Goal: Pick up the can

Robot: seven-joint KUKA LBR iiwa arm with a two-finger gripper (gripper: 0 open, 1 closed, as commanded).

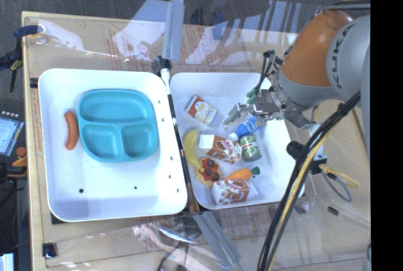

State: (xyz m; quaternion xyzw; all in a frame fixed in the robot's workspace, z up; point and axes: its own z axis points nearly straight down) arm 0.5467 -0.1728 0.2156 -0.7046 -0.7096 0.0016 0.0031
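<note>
The can point(250, 149) is small and green with a silver top. It lies in the right bin point(277, 184), near its middle right, among other items. A blue bottle point(246, 128) with a white cap rests just above-left of it. My gripper point(243, 113) hangs over the right bin, above the blue bottle and a short way up-left of the can. The grey arm with its orange band point(312, 55) reaches in from the right. Nothing is visibly held.
The right bin also holds a red-and-white carton point(201, 110), a brown carton point(223, 149), a white block point(206, 140), a banana point(191, 147), a carrot point(240, 174) and another carton point(232, 191). The left bin point(56, 194) holds a blue divided tray point(118, 123) and a sausage point(71, 129).
</note>
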